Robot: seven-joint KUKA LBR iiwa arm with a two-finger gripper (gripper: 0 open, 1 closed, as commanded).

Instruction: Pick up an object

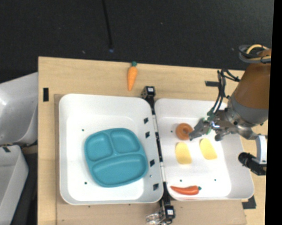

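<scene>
From my screen I see the hand [202,129] low over the right bin [236,184], reaching in from the right. Its tip is just beside a brown round piece [182,130], but I cannot tell if the hand is open or closed, or if it has hold of anything. Below it lie two yellow pieces [184,153], near each other, and a red chili [184,190] rests at the front wall. The left bin [68,176] carries a blue divided plate [115,156]. An orange carrot [132,76] lies on the counter [54,73] behind the bins.
</scene>
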